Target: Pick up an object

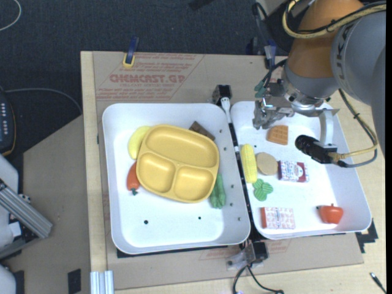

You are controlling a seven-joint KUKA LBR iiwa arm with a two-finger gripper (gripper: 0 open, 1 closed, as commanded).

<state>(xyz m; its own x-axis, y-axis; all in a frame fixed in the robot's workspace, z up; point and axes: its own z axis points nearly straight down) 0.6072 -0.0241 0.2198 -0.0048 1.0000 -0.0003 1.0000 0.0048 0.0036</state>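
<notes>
- Gripper (264,116) low over back-left corner of R bin (346,185); open or closed: can't tell from this angle.
- Arm (361,48) comes in from top right, orange band (318,35) above the wrist.
- Closest item is the waffle (277,134), tan-orange square, flat on bin floor just beside gripper on its front-right; touching or not: can't tell.
- Rest of R bin: corn (248,163) along left wall; round tan cookie (266,163) just beside the corn; green leaf (263,190) in front of the cookie; packet (293,171) right of the cookie; 2nd packet (278,217) near front edge; tomato (331,213) at front right, well apart from gripper.
- L bin (122,216): yellow tray (177,163), 3 compartments, lies mid-bin.
- Around the tray: banana (137,141) at back left, red pepper (133,179) at left, green item (217,193) at right edge, brown item (199,128) peeking out at back.
- Both bins sit on cardboard (147,72) w/ red print.
</notes>
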